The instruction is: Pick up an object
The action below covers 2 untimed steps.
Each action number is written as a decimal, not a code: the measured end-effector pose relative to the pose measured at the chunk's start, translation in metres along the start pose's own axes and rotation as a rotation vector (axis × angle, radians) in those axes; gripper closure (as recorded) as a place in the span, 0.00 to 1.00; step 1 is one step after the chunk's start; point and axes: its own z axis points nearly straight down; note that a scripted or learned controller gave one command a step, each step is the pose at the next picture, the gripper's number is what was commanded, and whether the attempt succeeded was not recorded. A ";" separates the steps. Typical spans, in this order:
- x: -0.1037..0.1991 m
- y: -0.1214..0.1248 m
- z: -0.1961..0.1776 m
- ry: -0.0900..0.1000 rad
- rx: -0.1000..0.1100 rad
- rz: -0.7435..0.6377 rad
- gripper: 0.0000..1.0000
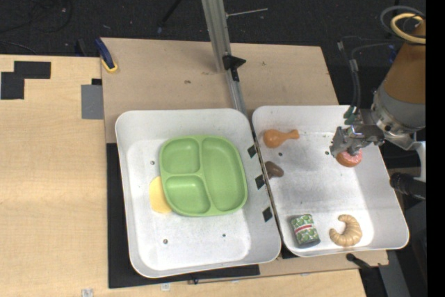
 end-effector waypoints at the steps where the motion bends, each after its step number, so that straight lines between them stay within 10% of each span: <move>1: 0.045 0.006 0.010 0.000 0.001 0.000 1.00; 2: 0.091 0.009 0.020 0.000 0.002 0.000 1.00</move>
